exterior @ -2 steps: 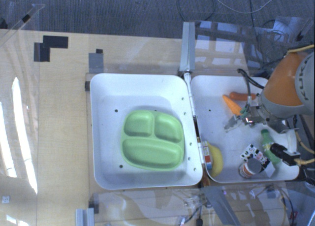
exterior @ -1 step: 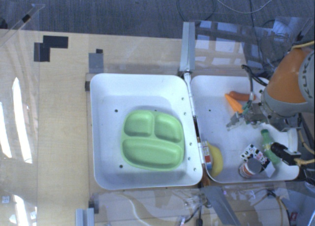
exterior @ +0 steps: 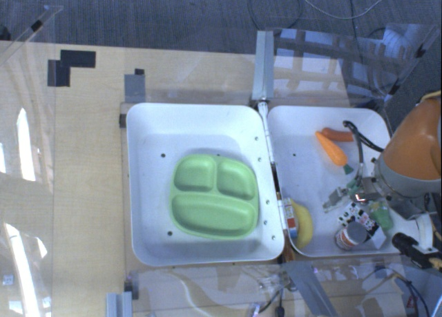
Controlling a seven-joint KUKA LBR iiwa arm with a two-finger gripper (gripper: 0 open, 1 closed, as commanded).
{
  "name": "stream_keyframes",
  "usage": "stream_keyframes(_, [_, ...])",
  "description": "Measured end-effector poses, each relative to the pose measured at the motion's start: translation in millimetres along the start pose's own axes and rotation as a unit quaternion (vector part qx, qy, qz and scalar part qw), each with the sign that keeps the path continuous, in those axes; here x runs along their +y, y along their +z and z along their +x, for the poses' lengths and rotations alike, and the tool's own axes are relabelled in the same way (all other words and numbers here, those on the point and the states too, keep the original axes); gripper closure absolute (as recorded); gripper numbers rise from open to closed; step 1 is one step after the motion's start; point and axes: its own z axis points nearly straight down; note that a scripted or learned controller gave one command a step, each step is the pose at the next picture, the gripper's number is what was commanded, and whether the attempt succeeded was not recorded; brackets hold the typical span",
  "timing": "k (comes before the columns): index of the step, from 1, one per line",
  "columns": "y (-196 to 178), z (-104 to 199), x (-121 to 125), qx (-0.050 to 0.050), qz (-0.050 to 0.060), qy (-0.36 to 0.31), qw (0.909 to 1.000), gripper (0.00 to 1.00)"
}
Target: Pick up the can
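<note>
Can (exterior: 350, 235): lies tilted in right bin (exterior: 304, 132), 5 o'clock corner, label partly hidden by wrist hardware. Gripper (exterior: 353, 195) just above can, at 12 o'clock from it; finger state cannot tell. Arm (exterior: 414, 153) enters from 3 o'clock. Carrots (exterior: 333, 144) at 12 o'clock of bin; banana (exterior: 300, 222) at 7 o'clock. Green divided tray (exterior: 214, 196) in left bin (exterior: 148, 170), ctr.

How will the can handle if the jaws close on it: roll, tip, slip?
The can looks rigid and smooth-sided, so it may slip. It seems tilted near the right bin's front wall, so a nudge could tip or roll it. The gripper hangs close above; clutter beside the can may crowd a clean grasp.
</note>
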Motion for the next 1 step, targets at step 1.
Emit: stream_keyframes(1, [31.2, 20.7, 36.4, 0.000, -0.003, 0.106, 0.9944, 0.00])
